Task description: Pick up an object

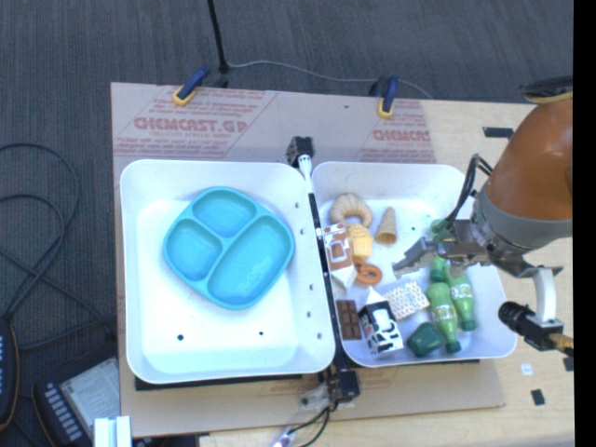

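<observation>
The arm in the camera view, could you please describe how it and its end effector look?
The arm is a bulky rounded body, orange above and grey below. Dark cables loop along its left side. The end effector is grey metal with thin parts. A black fitting with a white curved piece sits under it.

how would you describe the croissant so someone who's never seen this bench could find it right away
Start at the right-hand white bin, the one crowded with toy food, not the one holding the blue divided plate. Look to its far left corner, near the divider between the bins. The croissant is the pale tan, curved, ridged roll there, just left of the small cone and above the yellow corn piece.
</observation>
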### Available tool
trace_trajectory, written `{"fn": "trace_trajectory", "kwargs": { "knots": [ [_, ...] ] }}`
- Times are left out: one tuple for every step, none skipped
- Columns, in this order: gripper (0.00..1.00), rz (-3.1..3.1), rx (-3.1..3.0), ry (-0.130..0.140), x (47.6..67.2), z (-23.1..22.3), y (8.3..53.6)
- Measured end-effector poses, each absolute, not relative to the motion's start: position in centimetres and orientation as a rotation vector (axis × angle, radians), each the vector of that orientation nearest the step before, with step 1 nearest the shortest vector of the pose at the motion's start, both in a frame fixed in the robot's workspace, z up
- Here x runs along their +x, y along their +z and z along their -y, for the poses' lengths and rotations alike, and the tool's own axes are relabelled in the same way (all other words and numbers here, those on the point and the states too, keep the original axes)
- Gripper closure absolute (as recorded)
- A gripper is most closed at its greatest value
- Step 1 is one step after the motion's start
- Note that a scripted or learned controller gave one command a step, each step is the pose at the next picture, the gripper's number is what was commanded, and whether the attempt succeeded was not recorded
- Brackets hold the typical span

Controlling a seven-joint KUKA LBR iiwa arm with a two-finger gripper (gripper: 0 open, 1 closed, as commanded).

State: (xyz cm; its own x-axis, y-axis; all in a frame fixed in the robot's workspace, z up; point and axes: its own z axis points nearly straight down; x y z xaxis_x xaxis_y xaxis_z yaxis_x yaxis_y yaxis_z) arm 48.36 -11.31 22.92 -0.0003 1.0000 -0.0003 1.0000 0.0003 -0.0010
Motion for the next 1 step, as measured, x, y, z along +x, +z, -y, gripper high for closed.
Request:
{"fn": "trace_trajectory", "kwargs": {
  "knots": [
    [0.0, 2.219, -2.219, 0.004, 50.43, 9.55, 12.76]
  ]
}}
